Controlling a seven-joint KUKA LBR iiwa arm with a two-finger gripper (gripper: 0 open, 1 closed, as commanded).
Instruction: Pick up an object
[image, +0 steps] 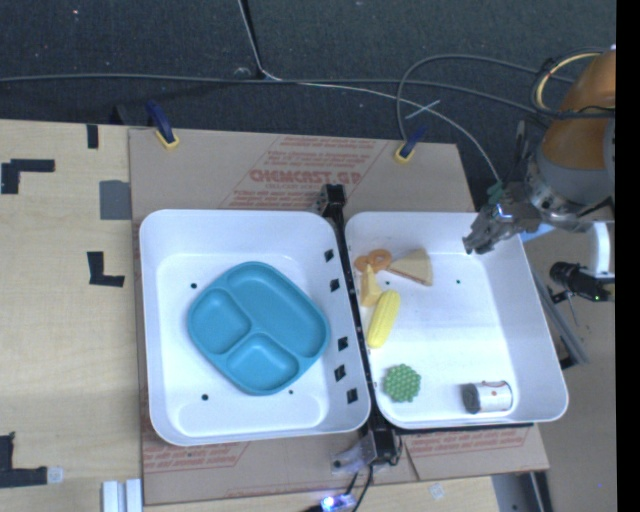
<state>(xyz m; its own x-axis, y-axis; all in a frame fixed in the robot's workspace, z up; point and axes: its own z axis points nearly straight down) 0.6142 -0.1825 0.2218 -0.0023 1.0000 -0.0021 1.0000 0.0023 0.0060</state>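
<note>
- The gripper (482, 238) hangs at the far right corner of the right bin (520, 330), over its rim, apart from every object.
- I cannot tell how the jaws stand: they show as a small dark tip, too small to read. Nothing is visible between them.
- The candidates lie in the right bin. A corn cob (383, 318) lies along the left wall, about midway.
- A wedge (412, 268) of something pale, perhaps cheese, sits near the far left corner, with an orange piece (373, 262) just beside it, toward the wall.
- A green ball (402, 382) rests near the near left corner; a small can (487, 397) lies on its side toward the near right corner.
- The left bin (165, 300) holds a blue tray (258, 326) in its middle.
- Progress, as I judge it: nothing picked. Choosing a target, moving over it, descending, closing and lifting all remain.
- The wedge is the nearest object to the gripper, so it looks the likeliest target, though that is a guess.
</note>
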